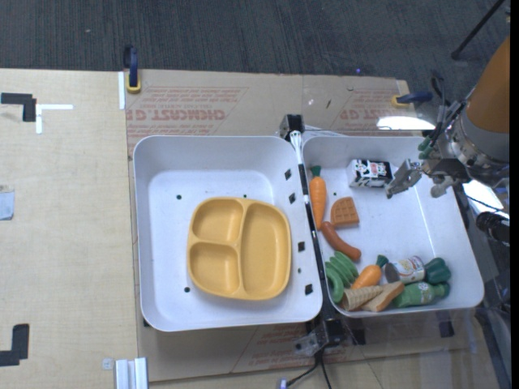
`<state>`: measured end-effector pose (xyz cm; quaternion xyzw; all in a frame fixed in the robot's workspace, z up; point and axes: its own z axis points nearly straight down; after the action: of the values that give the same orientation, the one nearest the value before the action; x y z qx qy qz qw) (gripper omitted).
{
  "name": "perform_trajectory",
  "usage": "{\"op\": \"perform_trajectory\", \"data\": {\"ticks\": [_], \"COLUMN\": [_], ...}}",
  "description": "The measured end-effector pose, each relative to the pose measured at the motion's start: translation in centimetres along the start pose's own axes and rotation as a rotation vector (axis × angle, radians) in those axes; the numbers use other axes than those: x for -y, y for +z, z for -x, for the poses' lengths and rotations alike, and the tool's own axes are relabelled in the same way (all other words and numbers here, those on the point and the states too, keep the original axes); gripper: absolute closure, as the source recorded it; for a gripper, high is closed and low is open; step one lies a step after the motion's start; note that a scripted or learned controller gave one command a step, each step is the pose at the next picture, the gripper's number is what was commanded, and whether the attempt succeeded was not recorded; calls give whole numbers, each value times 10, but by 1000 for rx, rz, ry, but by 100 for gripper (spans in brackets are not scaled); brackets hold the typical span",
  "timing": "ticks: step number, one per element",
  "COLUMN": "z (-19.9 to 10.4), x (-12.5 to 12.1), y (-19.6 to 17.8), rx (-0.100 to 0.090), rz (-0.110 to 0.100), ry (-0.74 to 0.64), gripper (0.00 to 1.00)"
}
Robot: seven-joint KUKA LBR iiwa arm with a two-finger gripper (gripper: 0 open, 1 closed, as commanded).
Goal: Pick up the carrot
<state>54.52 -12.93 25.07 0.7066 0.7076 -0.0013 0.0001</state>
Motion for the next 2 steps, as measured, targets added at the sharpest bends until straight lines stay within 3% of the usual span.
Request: {"op": "perform_trajectory", "data": {"ticks": [1,2], "z": [4,-32], "x": [66,65], "y": [157,158], "rx": [-2,2], "rz": [3,6], "ry": [-64,-11], "gripper": [0,0]}}
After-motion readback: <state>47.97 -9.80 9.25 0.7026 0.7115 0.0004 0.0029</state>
